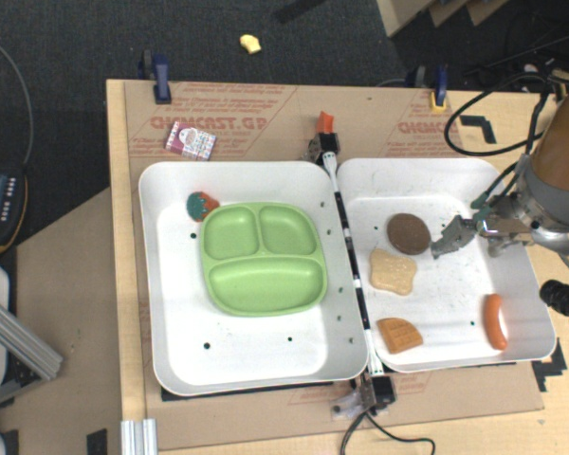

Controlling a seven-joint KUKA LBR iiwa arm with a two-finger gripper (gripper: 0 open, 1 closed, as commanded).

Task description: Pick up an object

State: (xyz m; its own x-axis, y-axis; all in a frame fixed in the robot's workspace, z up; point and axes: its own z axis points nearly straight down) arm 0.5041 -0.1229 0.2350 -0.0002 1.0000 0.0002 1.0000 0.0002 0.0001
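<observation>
Where the grey arm reaches in from the right, the two-finger gripper hangs over the right shallow white bin; its grey fingers point left toward the round dark brown patty, just beside it and apart from it; whether the fingers are spread or closed cannot be told, and nothing shows between them; a pale tan toast-shaped piece lies just below the patty; a golden-brown bread-like piece sits near the bin's front edge; an orange sausage-shaped piece lies at the right wall; the left white bin carries a green three-compartment plastic plate, with a small red-and-green object touching its upper-left corner.
</observation>
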